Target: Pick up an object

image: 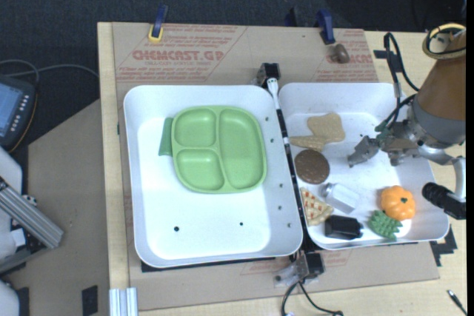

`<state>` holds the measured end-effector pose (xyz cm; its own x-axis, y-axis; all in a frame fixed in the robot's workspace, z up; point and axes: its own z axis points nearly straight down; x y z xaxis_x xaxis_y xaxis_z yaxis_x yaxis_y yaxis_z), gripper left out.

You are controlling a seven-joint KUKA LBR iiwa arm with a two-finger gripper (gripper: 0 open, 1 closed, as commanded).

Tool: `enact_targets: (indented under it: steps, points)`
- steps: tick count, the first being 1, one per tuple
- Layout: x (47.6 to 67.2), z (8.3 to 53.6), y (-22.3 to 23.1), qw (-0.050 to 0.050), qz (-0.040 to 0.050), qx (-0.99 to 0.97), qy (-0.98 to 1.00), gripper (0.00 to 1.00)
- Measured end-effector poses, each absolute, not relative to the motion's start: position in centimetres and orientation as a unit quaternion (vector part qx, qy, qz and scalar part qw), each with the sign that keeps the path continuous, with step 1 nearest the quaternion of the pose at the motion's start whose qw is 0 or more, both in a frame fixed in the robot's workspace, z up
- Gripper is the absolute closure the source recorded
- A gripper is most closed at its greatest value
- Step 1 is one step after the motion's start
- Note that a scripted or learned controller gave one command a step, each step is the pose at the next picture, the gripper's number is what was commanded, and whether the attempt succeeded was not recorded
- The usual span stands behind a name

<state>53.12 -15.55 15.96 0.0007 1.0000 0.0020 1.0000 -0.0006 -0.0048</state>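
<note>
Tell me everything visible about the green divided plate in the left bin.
The green divided plate is a pale green tray, plastic by its look, roughly square with rounded corners and three compartments: two smaller ones stacked on its left, one long one on its right. It lies flat, right side up, in the upper middle of the left bin. A darker green tab sticks out at its left edge. Nothing sits in its compartments, and it lies apart from the gripper.

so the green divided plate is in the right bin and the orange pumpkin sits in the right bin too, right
Not quite. The camera view shows the green divided plate in the left bin, not the right one. The orange pumpkin does sit in the right bin.
</note>
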Motion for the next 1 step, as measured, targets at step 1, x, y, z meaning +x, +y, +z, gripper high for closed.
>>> enact_targets:
  steps: [1]
  points:
    - [52.36,11.31,-14.98,0.003,0.0008,-0.707,-0.707,0.00]
